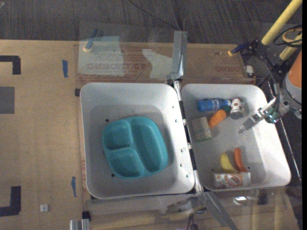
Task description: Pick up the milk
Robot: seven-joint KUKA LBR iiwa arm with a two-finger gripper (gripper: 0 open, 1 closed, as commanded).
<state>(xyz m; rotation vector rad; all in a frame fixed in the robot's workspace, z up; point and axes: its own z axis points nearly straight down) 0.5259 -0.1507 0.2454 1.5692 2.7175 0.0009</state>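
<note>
A brown worktop [43, 128] sits in front of a dark grey floor, and two white bins lie side by side on it. The left bin [91, 99] holds a teal plate [135, 146] with three sections, and the plate lies in the middle of that bin. The right bin [276, 147] holds the small things. The milk [232, 179] is a flat carton with red and white on it, and it lies on its side against the near wall of the right bin, close to the near edge of the worktop. Just behind the milk are a yellow toy [227, 162] and an orange toy [240, 159], side by side. Near the far wall of the right bin a blue bottle [214, 104] lies on its side, with a small can [237, 108] just beside it. An orange carrot [217, 118] lies under the bottle, and a tan sponge [202, 128] sits next to the carrot, close to the wall between the bins. The hand [251, 122] reaches in from the right edge of the worktop and hangs over the middle right part of the right bin, well apart from the milk. Nothing is between its fingers, but I cannot tell how wide they are.
</note>
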